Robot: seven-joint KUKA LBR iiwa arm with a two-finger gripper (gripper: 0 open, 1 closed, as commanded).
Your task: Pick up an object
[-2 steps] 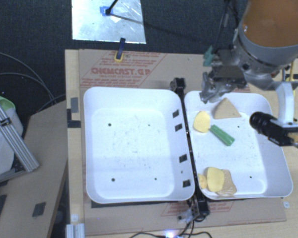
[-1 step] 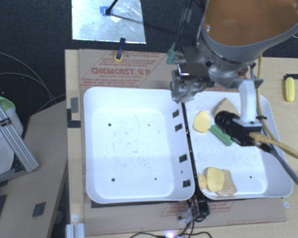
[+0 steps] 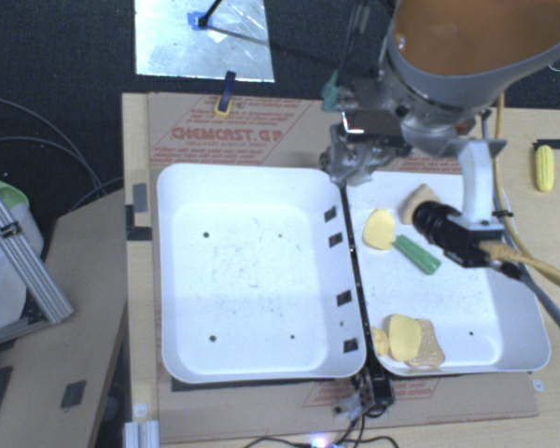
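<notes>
Several small objects lie in the right bin (image 3: 504,334). A round yellow piece (image 3: 380,230) sits near the divider, with a green stick (image 3: 418,254) just right of it and a tan lump (image 3: 414,200) behind it. At the front left corner a yellow piece (image 3: 403,336) lies against a tan piece (image 3: 431,347). My gripper (image 3: 348,164) hangs over the far end of the divider between the bins, behind and left of the round yellow piece. The grey and orange wrist (image 3: 476,35) looms over it and hides the far part of the right bin.
The left bin (image 3: 252,269) sits beside the right one. A black cylinder with a cable (image 3: 453,231) hangs off the arm over the right bin. A yellow object (image 3: 543,167) lies on the bench at the far right. A foil sheet (image 3: 203,21) lies behind the bench.
</notes>
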